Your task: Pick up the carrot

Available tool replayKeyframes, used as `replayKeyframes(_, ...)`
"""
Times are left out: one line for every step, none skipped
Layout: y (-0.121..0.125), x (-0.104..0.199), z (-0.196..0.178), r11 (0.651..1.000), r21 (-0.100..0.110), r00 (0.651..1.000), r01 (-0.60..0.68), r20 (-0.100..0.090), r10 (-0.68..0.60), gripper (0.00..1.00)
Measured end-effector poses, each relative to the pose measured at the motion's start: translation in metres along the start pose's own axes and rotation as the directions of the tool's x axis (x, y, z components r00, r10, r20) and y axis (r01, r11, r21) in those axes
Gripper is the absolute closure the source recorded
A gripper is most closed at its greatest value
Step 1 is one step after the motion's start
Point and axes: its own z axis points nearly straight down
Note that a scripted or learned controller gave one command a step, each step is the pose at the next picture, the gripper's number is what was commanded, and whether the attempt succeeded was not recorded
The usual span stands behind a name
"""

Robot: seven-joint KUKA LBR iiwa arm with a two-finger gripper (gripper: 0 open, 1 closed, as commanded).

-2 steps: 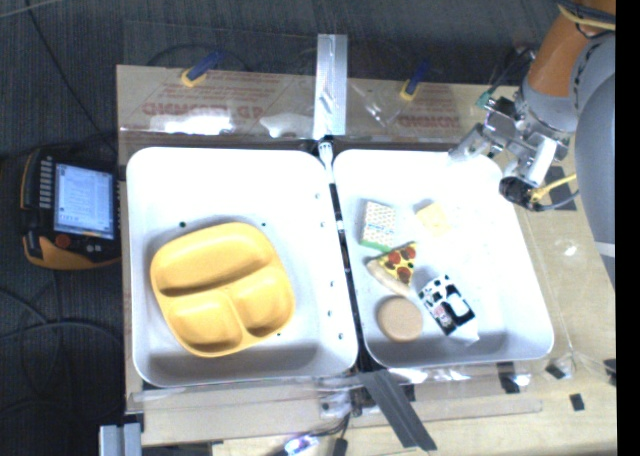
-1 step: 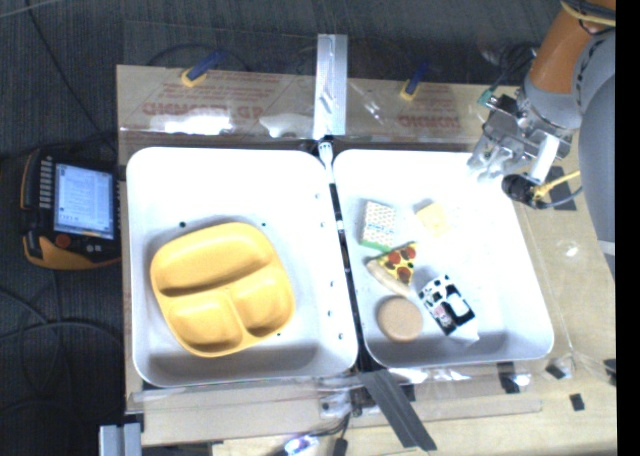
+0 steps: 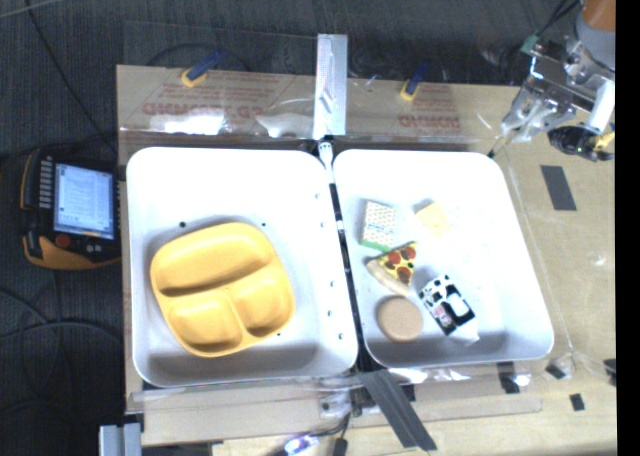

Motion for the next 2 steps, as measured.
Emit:
replayKeyframes(0.0005, 0.0001, -0.0057, 1.0, 0.004, 1.0, 0.001, 0.007, -0.001, 1.0)
replayKeyframes(0.001, 0.0006, -0.0117, 1.0, 0.008, 1.0, 0.003, 0.013, -0.003, 1.0)
